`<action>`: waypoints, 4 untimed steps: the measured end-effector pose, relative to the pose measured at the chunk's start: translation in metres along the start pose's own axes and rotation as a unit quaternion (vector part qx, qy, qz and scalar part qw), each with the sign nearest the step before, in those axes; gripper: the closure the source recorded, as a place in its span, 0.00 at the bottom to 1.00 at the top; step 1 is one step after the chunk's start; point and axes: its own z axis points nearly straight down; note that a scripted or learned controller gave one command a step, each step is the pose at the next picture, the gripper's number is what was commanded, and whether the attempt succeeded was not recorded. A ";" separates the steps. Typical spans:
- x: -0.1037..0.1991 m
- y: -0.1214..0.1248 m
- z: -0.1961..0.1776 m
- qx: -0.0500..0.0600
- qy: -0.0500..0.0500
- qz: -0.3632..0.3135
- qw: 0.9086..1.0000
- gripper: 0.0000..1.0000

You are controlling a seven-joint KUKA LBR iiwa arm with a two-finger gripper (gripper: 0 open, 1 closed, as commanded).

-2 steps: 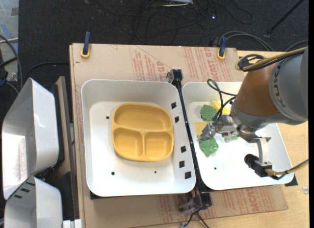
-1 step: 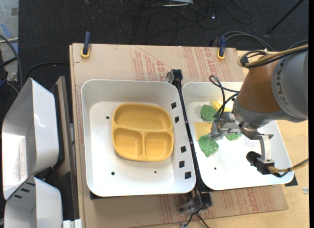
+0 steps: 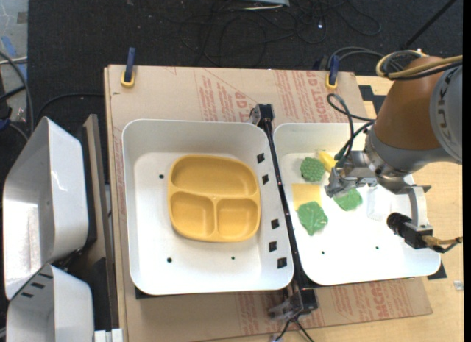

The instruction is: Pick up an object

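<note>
- Toward the near edge of the bench, the right bin (image 3: 412, 263) has a bare white floor along its near rim.
- Farther in, a green piece (image 3: 313, 217) lies on that bin's floor close to its left wall, just touching a flat yellow piece (image 3: 304, 192) beyond it.
- In the left bin (image 3: 147, 259) a yellow divided tray (image 3: 215, 197) sits about centrally, compartments up.
- The pincer (image 3: 340, 186) hangs low over the middle of the right bin, right at a second green piece (image 3: 350, 201); whether it is open, closed or gripping cannot be told, for the wrist hides it.
- Past it, a green bumpy piece (image 3: 313, 169) and a small yellow piece (image 3: 325, 159) lie side by side toward the bin's far left corner.
- The arm (image 3: 419, 123) with its orange band comes in over the bench's right edge.
</note>
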 end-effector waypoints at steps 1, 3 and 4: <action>0.008 -0.003 -0.058 0.000 0.000 -0.001 1.000 1.00; 0.056 0.010 -0.089 0.002 0.001 -0.003 1.000 1.00; 0.109 0.022 -0.087 0.002 0.001 -0.003 1.000 1.00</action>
